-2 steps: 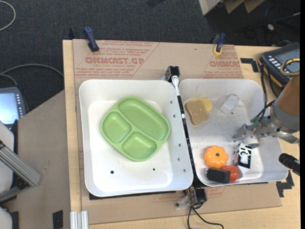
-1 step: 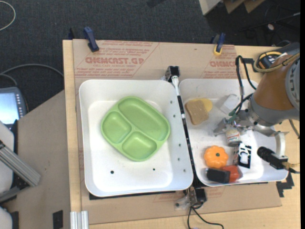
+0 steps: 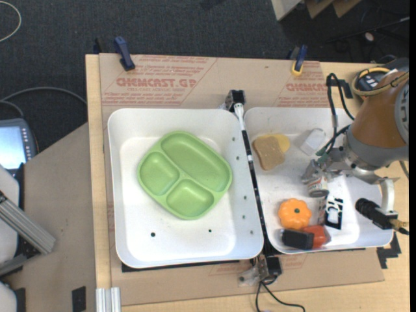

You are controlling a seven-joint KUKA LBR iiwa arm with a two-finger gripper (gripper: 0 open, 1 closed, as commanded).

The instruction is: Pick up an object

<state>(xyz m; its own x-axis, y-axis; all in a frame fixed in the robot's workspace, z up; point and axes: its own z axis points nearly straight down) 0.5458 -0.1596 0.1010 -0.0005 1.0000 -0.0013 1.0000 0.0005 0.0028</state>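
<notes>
Hovering over right bin (image 3: 286,117): gripper (image 3: 316,182), grip state unclear.
Pumpkin (image 3: 294,214) at seven o'clock, bread (image 3: 270,151) at ten.

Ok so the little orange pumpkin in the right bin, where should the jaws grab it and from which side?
Take the orange pumpkin across its round body, coming straight down from above. It sits upright with its stem up, and the black block and red piece crowd its near side, so close the jaws left to right, where the bin floor looks freer.

bright, even overhead light | soft shadows | white bins (image 3: 123,174) glare (mild) | slightly soft
</notes>
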